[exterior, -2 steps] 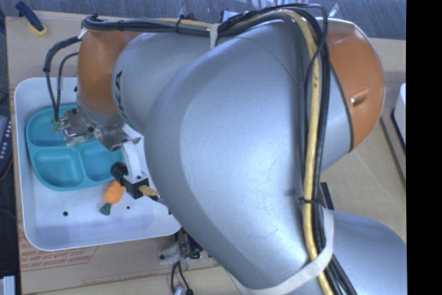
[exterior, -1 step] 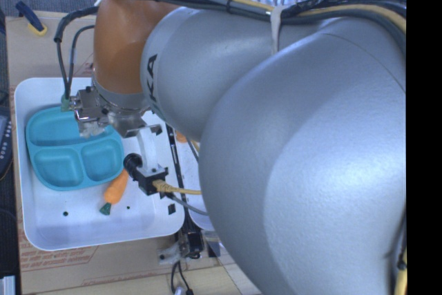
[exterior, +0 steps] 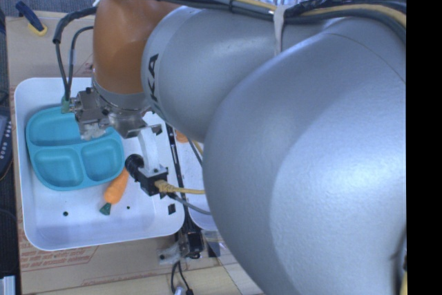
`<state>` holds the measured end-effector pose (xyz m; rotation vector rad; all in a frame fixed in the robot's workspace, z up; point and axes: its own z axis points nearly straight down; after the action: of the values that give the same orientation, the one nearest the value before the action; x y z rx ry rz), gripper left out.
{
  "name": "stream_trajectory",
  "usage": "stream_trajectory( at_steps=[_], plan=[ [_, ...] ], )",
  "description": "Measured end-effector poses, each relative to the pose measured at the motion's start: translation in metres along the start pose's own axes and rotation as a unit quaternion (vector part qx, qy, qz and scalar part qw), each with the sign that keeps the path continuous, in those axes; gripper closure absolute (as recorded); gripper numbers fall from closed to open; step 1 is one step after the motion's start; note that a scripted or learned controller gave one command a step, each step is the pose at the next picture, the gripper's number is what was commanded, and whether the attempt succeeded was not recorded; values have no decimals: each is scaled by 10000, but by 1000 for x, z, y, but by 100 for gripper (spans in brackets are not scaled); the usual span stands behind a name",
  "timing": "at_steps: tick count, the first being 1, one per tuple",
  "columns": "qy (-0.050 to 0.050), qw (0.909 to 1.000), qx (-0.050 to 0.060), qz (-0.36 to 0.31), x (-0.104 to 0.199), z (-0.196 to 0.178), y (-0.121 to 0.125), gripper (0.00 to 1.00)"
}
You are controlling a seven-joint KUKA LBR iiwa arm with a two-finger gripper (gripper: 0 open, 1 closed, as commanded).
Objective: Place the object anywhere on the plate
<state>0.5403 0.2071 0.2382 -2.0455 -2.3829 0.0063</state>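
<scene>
Lying on the white bin (exterior: 41, 231) floor, just beside the blue plate (exterior: 69, 152) at about 5 o'clock from it: a small carrot (exterior: 116, 190), orange, tapered, with a little green tip at its lower end, pointing roughly from 1 o'clock down to 7 o'clock. Looks like a light toy piece, smooth and narrow, so probably easy to push away and not so easy to pinch. Hanging over the plate's 3 o'clock edge: the gripper (exterior: 103, 117), under the orange band of the arm (exterior: 276, 121); state of the jaws cannot be told, too much hidden by the wrist and cables. No carrot visible between them. Main risk, as a judgement: closing on nothing and carrying air to the plate, because the carrot sits lower, off toward 5 o'clock from the gripper. Second risk: touching the carrot from the side and rolling it away. Third: hitting the plate's raised rim and shifting the plate, since the carrot lies almost against it.
</scene>
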Motion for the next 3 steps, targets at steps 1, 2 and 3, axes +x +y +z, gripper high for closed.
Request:
stream_trajectory(
  at_steps=[1,2,3],
  plan=[
    [-7,9983,12,-591,-71,19,-11,100],
    [8,9882,42,-1528,-45,113,9,100],
    [8,9766,-28,-2152,-1,54,-19,100]
  ],
)
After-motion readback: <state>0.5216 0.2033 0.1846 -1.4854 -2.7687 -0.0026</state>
